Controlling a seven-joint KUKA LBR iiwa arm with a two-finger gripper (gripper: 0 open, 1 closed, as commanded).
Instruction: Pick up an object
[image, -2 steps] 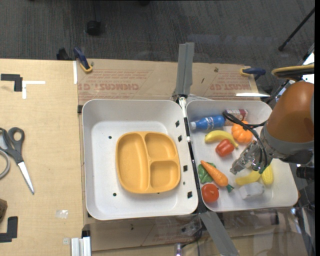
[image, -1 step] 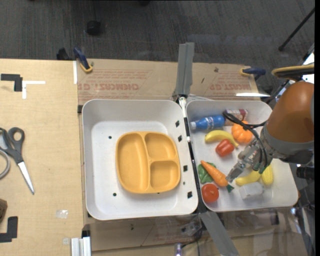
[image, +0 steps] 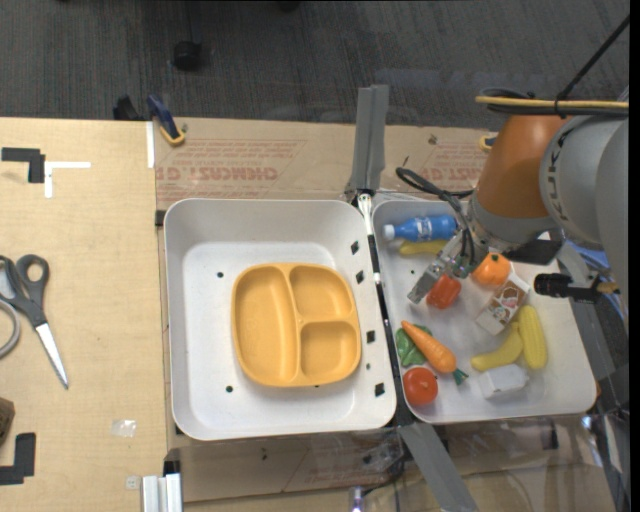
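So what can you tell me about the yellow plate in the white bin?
The yellow plate looks like smooth plastic, a rounded square split into three sections: one long one on the left side of the picture and two smaller ones on the right. It lies flat, face up, near the middle of the left bin, turned a little askew, with nothing in its sections. It touches only the bin floor.

Probably a robotics lab: taped cardboard bench (image: 80, 300), scissors (image: 35, 310), two white bins (image: 180, 330) under an arm (image: 560, 180).
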